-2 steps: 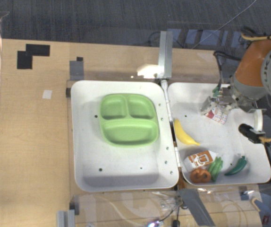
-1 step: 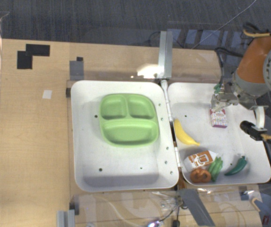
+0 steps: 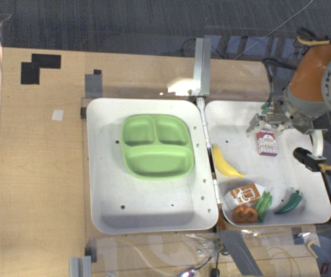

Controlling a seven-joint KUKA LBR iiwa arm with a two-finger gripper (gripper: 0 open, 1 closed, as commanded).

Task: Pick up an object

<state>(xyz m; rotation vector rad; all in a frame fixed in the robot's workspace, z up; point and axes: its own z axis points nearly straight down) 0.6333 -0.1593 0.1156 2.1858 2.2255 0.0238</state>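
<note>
Objects for picking lie in the right bin. Nearest the pincer is a small pink-and-white packet, lying flat in the upper middle of that bin, just below the fingertips; whether they touch it cannot be told. The pincer's thin metal fingers spread apart, with nothing seen between them. A yellow banana lies against the bin's left wall, curving downward toward the middle. At the lower edge sits a cluster: a brown-and-white pouch, an orange-red item just below it, and a green leafy piece touching both on their right. A dark green pepper lies a little apart to the right of that cluster.

The arm enters from the right, its orange band above the wrist showing at the upper right corner of the bin, with cables trailing around it.

The left bin holds a green divided plate, set upright-side-up near its middle, with two small compartments above one wide one. Both bins rest side by side on the pale wooden tabletop, joined along a metal divider.
</note>
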